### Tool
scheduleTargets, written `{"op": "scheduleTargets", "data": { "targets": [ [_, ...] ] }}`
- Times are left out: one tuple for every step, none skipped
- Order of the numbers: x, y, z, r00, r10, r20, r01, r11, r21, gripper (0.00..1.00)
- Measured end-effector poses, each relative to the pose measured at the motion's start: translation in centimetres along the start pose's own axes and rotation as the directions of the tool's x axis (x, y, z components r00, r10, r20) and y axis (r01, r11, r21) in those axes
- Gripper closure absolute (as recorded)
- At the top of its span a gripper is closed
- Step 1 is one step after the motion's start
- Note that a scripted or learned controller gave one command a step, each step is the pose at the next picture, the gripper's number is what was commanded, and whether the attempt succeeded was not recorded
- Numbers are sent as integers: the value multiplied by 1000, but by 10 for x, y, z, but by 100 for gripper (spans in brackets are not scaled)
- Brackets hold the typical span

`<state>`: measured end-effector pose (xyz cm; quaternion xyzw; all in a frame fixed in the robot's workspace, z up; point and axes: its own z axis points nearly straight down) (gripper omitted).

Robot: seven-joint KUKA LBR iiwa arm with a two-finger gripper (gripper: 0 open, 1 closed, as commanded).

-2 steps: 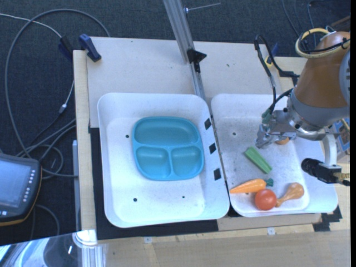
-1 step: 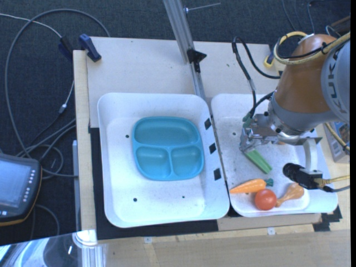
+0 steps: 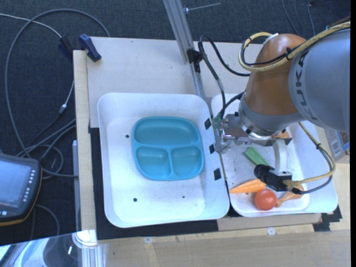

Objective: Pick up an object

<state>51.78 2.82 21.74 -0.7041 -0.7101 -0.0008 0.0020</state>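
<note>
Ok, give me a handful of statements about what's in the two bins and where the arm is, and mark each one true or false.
1. A blue divided plate lies in the left bin. True.
2. The red tomato sits in the left bin beside the plate. False: it lies in the right bin, near its front edge.
3. The carrot lies just left of the tomato. True.
4. The arm is over the left bin. False: it is over the right bin.
5. The plate has three compartments. True.
6. A green item rests on the blue plate. False: it lies in the right bin, partly under the arm's wrist.
</note>
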Motion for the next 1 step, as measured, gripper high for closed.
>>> {"op": "scheduleTargets", "data": {
  "targets": [
    [57, -3, -14, 1000, 1, 0, -1, 1000, -3, 100]
  ]
}}
